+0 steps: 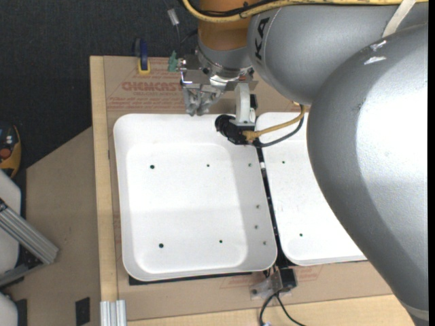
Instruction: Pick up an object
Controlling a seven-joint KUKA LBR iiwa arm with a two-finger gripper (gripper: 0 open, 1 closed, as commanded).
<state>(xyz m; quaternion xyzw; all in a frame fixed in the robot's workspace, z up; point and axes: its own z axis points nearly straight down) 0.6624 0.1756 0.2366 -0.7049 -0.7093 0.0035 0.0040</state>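
While the task is calling for an object to be lifted, nothing here is pointing to a pick being done. The gripper (197,104) is hanging at the far rim of the left bin (122,182), just over the edge where the bin is meeting the brown bench (105,114). Nothing is showing beneath it or hanging from it. Whether the jaws are standing apart or together cannot be told from this slant, since the metal parts are blurring into one small cluster.

The left bin's white floor is showing a few small dark dots (152,167), which are looking like marks or holes in the bin, not things to grasp. The grey arm (353,114) is covering much of the right bin (299,202), so where the object is lying cannot be told. It may be sitting under the arm's bulk. A black cable (234,129) is looping near the wrist, above the seam between the two bins.

By this reading the task is sitting at its start or between tries: the locating, the descent, the closing and the lift are all remaining to be done.
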